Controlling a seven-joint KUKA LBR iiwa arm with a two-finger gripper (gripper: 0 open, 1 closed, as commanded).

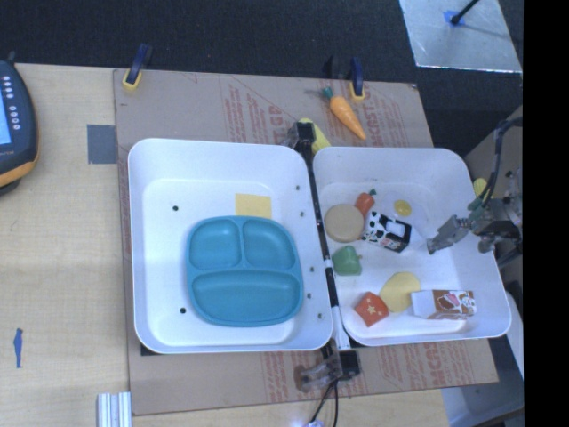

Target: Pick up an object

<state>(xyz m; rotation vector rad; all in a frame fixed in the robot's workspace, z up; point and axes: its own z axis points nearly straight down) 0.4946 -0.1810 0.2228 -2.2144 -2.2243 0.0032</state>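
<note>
Your objects lie in the right bin [444,163]. Near its middle a cow-patterned black-and-white piece [388,230] sits beside a tan round disc [343,222], with a small red and green item [364,201] just above them and a small yellow coin-like piece [403,208] near it. Lower down you see a green pepper-like toy [346,261] against the bin's left wall, a red block with a star [372,309], a yellow lemon-shaped piece [399,286] and a brown-and-white carton [443,304] lying on its side near the front wall.

Your gripper [442,237] hangs at the right side of that bin, above its floor, apart from the cow-patterned piece. Nothing sits between its fingers, and you cannot tell whether they are spread or closed.

The left bin [151,238] holds a blue divided plate [244,269] and a yellow square [253,205] just behind it.

Both bins rest on a brown cardboard sheet [222,105] clamped to the light wooden counter [53,265]. A toy carrot [345,116] lies on the cardboard behind the right bin. A handheld control pendant [13,123] sits at the counter's left edge. Beyond the counter the floor is dark carpet [222,16], with a pale sheet [458,20] at upper right.
</note>
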